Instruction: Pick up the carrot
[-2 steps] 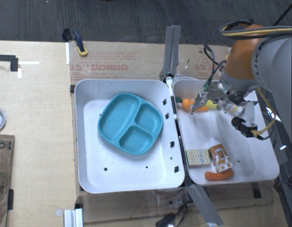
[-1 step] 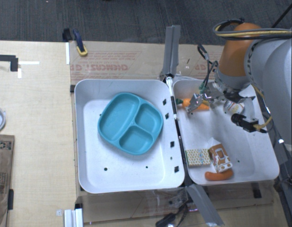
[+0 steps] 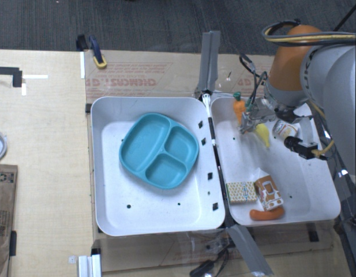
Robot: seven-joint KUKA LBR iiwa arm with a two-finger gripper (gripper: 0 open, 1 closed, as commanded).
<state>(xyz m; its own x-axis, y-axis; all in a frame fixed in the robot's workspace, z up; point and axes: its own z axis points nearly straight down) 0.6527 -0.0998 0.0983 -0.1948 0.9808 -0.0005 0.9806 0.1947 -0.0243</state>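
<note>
We see mirrored red print on the cardboard sheet (image 3: pixel 143 74) behind the bins, too reversed and faint for us to read. The brown paper bag (image 3: pixel 3 203) at the left edge carries a small recycling-type mark, other text too small.

Grey arm (image 3: pixel 333 85), smooth casing, orange band (image 3: pixel 290 59), yellow cable looped over the top. Left bin (image 3: pixel 102 154): shallow white plastic, rounded corners, holds a glossy blue three-compartment plate (image 3: pixel 159 150). Right bin (image 3: pixel 316 206): same make, holds a patterned box (image 3: pixel 240 192), a brown-and-white carton (image 3: pixel 268 194) just beside it, a sausage (image 3: pixel 266 214) in front of both, a yellow banana-like piece (image 3: pixel 262 134).

Pincer (image 3: pixel 247 120) sits low in the right bin's far left corner. We cannot tell how far open it is. The carrot (image 3: pixel 239 106), small, orange with a green top, stands at that corner just beside the pincer; we cannot tell whether they touch.
</note>
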